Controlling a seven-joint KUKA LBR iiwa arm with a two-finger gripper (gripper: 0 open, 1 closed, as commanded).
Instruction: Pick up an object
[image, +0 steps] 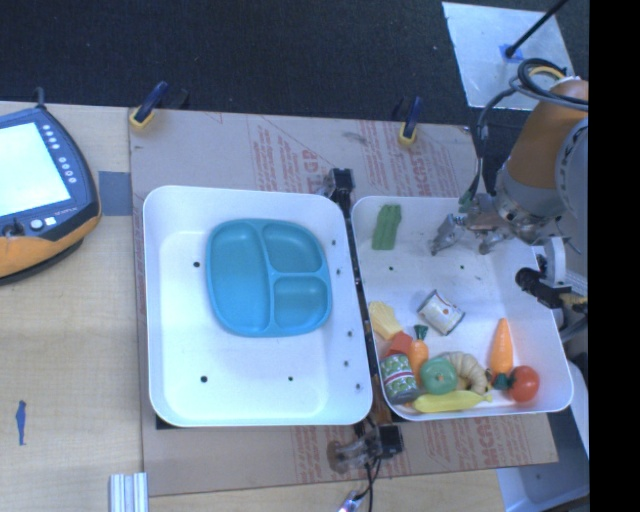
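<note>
Smooth blue plate (268, 277) — three compartments — rounded.

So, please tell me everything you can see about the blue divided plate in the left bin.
The blue divided plate is light blue, looks like smooth plastic, and has rounded corners. Raised ridges split it into three compartments: one large on the left, two smaller on the right. It lies flat, slightly rotated, in the upper middle of the left white bin, resting on its floor. Nothing lies on it, and nothing else touches it.
</note>
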